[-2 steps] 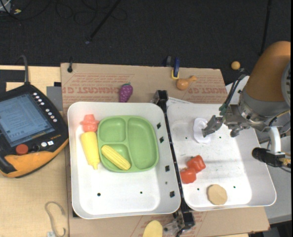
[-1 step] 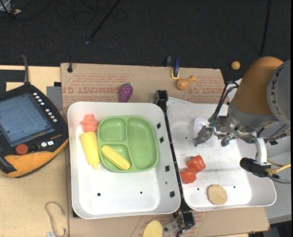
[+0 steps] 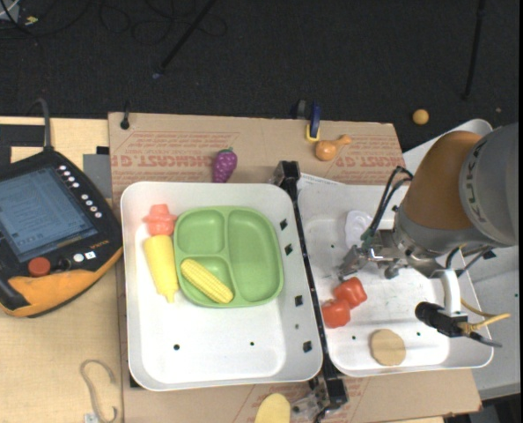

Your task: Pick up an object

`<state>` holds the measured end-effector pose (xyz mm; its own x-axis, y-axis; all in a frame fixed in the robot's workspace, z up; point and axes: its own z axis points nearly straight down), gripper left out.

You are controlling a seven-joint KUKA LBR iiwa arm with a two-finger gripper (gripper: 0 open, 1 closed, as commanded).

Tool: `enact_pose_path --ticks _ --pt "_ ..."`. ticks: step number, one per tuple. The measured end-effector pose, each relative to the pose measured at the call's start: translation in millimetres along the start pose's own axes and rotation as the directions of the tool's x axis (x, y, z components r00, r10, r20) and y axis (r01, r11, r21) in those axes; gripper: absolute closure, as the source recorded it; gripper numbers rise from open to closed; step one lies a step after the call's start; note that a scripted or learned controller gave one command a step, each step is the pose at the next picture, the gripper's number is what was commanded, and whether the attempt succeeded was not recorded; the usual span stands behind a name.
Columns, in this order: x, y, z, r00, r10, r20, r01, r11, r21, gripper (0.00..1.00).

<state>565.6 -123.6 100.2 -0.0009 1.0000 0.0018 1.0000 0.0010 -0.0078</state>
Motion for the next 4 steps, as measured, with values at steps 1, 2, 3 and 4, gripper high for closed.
enact_pose_path --ticks 1,2,3,4 --pt "1.1 -0.6 13.9 1.000 0.002 0.000 -0.002 1.000 -0.003 0.00" --pt "-1.1 -0.8 2.8 1.000 0.009 0.000 -0.009 1.000 -0.003 1.00" --pt "1.6 1.0 -59.8 1.000 0.001 0.002 -0.001 1.000 -0.011 1.00" --pt "0.7 -2.4 -102.4 1.000 0.002 0.002 -0.002 1.000 -0.009 1.00"
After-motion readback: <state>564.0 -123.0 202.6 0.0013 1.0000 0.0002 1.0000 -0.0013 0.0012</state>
